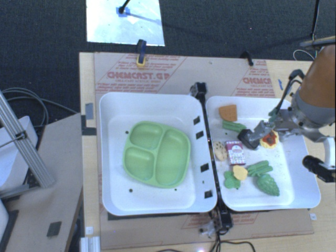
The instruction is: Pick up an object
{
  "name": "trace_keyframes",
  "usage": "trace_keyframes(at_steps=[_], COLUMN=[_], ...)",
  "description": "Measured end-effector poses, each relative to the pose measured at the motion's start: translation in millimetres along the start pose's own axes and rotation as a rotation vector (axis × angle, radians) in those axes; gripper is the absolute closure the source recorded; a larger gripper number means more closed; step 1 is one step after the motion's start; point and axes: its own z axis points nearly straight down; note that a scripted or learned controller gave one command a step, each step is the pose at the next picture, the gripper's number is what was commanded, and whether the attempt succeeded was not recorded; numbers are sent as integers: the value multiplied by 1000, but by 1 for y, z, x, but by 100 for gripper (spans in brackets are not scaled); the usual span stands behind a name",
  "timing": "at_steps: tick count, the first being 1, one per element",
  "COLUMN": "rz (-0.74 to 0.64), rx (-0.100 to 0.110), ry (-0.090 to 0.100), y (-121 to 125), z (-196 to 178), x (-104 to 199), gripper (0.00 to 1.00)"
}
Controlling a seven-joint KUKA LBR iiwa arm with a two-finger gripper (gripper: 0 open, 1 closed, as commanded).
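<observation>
My gripper [250, 139] reaches in from the right and hangs low over the right bin [302, 196]. Its tip is just above a pink-and-red box [235, 153] and left of a red-and-yellow toy food [270, 140]. Nothing shows as held in it. Around it lie an orange slice [228, 112], a green pod [233, 125], a speckled cookie [220, 151], a yellow piece [240, 172] on a green floret [229, 180], green beans [260, 167] and a green leafy piece [268, 185].
The left bin [113, 193] holds a green divided plate [156, 154]. A black-clipped divider [206, 140] separates the two bins. The arm's body [317, 96] covers the right bin's far right corner.
</observation>
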Motion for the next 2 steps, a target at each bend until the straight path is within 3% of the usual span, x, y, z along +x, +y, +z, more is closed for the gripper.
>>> trace_keyframes(at_steps=[1, 2], rz=[5, -9], rx=[-9, -8], ry=[-6, 1], y=[-45, -36], z=[144, 38], x=[12, 111], gripper=[0, 0])
